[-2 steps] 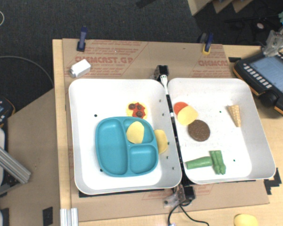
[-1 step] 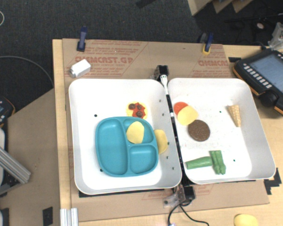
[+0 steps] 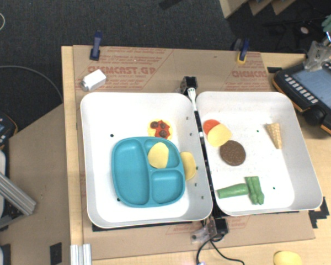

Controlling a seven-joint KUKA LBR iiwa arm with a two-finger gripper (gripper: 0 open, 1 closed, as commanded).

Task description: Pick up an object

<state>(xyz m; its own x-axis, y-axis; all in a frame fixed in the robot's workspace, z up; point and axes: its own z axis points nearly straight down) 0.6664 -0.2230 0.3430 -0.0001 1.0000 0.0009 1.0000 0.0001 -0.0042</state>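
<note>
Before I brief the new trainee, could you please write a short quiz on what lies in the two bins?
1. True or false: the teal divided tray sits in the right bin.
2. Which item lies nearest the brown round cookie? A) ice cream cone B) yellow round piece C) white block
3. Fill in: the yellow piece resting on the tray lies toward its ____ side in the view.

Key: 1 false; 2 B; 3 right.
</note>
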